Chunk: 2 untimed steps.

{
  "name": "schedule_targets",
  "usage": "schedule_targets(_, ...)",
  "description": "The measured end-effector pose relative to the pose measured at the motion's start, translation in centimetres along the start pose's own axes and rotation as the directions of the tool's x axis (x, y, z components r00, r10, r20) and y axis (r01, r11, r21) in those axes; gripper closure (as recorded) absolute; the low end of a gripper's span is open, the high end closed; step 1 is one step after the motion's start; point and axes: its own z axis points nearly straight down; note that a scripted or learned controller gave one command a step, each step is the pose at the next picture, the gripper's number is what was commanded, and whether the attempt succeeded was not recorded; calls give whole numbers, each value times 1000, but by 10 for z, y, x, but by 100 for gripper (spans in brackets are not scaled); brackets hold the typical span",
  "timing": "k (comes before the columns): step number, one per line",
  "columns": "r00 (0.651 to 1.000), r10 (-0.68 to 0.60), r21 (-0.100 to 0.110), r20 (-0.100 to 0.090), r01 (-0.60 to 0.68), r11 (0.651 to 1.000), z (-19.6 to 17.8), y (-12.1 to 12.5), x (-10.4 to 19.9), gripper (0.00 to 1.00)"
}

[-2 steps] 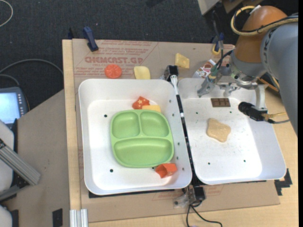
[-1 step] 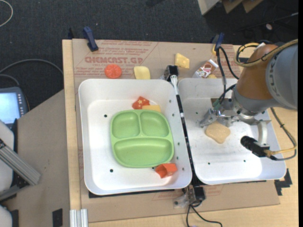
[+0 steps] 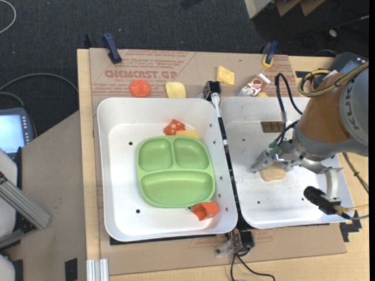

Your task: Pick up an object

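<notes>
My gripper (image 3: 268, 161) is low in the right bin (image 3: 258, 209), near the bin's middle. A flat tan cookie-like piece (image 3: 273, 174) lies on the bin floor right under and beside the gripper's tip, partly covered by it. I cannot tell whether the two touch. A brown chocolate bar (image 3: 271, 127) lies at the back of the same bin. The grey arm with its orange band (image 3: 325, 119) comes in from the right over this bin.
The left bin (image 3: 114, 157) holds a green divided plate (image 3: 174, 171), a red piece (image 3: 174, 127) and a pale yellow piece (image 3: 188, 134) behind it, and an orange block (image 3: 204, 211) in front. Behind the bins lie a red disc (image 3: 139, 88), yellow pieces (image 3: 175, 89) and a packet (image 3: 254, 86).
</notes>
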Motion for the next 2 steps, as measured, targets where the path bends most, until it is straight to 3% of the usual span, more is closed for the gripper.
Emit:
schedule_targets(1, 1000, -2, -8, 2, 2, 1000, -11, 3, 1, 100)
schedule_targets(2, 1000, -14, -19, -1, 14, 1000, -106, 37, 91, 100)
